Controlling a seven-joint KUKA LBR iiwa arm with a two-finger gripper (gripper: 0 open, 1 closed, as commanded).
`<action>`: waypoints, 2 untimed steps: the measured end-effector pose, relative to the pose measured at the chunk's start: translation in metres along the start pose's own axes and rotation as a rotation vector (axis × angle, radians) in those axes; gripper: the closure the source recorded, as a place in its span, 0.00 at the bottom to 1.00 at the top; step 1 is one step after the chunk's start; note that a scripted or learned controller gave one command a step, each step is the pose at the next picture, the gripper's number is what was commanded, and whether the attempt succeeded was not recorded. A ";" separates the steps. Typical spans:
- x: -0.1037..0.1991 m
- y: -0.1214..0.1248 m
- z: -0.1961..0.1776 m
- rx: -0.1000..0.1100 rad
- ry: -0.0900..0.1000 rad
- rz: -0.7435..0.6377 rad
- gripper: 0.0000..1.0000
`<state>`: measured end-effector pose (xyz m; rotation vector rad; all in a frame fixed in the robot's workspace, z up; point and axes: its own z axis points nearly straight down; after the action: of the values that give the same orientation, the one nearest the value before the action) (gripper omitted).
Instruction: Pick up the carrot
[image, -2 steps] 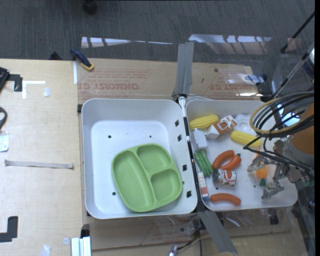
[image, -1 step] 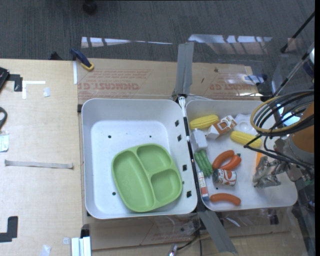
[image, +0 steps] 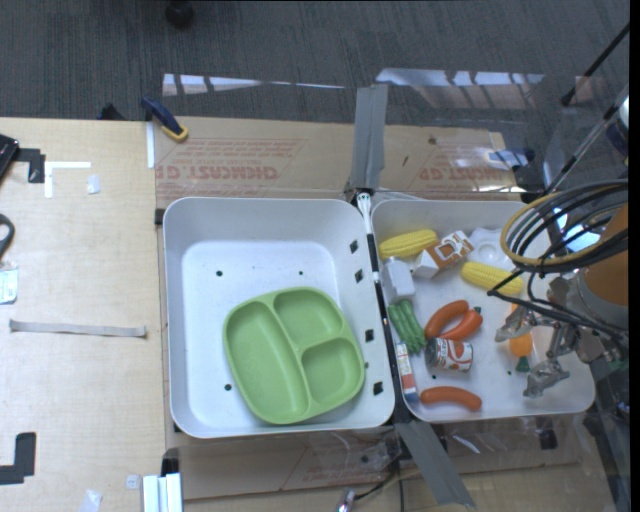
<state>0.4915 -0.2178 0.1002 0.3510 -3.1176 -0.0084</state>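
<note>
Camera view shows, nearest in the right bin (image: 560, 405), a sausage (image: 450, 398); just beyond, the gripper (image: 535, 350) hangs with fingers spread, the carrot (image: 520, 346) between them ungrasped; farther back lie two corn cobs (image: 408, 242); the left bin (image: 190, 300) holds a green plate (image: 293, 353).

Red printed lettering runs across the flattened cardboard (image: 300, 160) lying just behind the left white bin (image: 190, 300). The print is upside down from here; the largest word seems to read "CHEMICAL GR", though I can't be sure. More red print sits on the cardboard farther right, too faint to read.
</note>
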 end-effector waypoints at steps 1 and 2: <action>-0.002 0.000 -0.006 -0.002 0.001 -0.001 1.00; -0.002 0.001 -0.006 -0.002 0.001 -0.002 0.00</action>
<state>0.4930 -0.2168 0.1059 0.3535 -3.1159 -0.0110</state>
